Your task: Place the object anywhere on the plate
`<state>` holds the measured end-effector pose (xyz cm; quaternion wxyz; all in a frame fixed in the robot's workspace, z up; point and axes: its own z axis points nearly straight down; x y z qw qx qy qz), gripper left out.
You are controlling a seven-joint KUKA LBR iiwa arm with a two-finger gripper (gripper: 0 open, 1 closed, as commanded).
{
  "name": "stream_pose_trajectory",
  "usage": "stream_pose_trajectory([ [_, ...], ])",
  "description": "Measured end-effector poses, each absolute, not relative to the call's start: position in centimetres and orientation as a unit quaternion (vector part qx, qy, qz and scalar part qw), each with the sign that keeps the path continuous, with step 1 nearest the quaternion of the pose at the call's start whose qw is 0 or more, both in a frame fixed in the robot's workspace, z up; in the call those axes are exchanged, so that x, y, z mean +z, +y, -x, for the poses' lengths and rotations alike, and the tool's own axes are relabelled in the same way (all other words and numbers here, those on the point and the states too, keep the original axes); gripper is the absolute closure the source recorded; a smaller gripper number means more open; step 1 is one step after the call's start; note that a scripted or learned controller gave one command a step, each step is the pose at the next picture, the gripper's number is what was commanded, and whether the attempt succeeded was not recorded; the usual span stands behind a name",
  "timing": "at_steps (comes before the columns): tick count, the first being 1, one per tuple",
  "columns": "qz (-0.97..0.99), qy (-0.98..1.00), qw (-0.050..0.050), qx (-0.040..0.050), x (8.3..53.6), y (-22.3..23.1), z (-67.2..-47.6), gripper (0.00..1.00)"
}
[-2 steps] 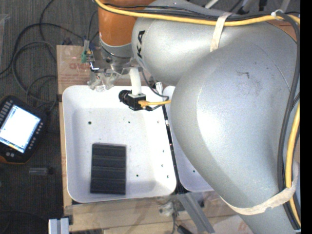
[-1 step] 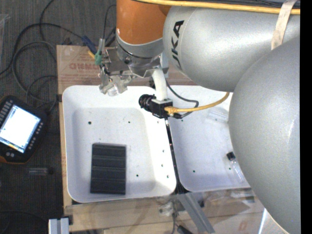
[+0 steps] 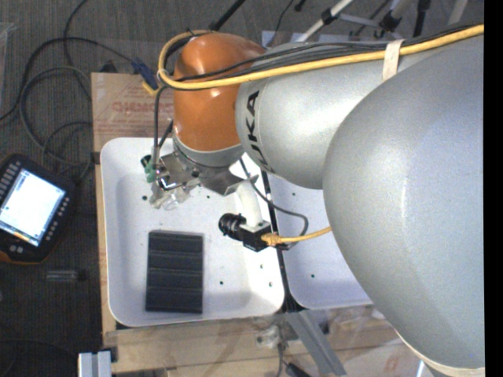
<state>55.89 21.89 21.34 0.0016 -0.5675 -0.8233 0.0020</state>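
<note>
A dark, ribbed rectangular plate point(image 3: 174, 272) lies flat in the front half of the left bin point(image 3: 118, 234). My gripper point(image 3: 167, 190) hangs over the back left part of that bin, under the orange band point(image 3: 206, 93), well behind the plate. A small green thing point(image 3: 147, 166) shows right at the gripper's left side, close to the bin's back wall. Whether it is held or lies on the bin floor cannot be made out, as the wrist hides much of it.
The big grey arm point(image 3: 377, 132) covers the right bin point(image 3: 326, 285) almost wholly. A black cylinder point(image 3: 240, 229) with a yellow cable juts from the wrist over the left bin's right side. A lit handheld screen point(image 3: 31, 206) lies on the floor to the left.
</note>
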Motion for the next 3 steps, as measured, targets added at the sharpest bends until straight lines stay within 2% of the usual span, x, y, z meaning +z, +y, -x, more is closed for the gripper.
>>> stream_pose_trajectory([
  [1,0.557,-0.83,0.0,0.0007,35.4,22.2,-52.9,1.0],
  [2,0.579,-0.815,0.002,0.0026,19.7,21.1,-48.9,1.0],
  [3,0.525,-0.851,0.001,0.0011,22.9,21.4,-48.4,1.0],
])
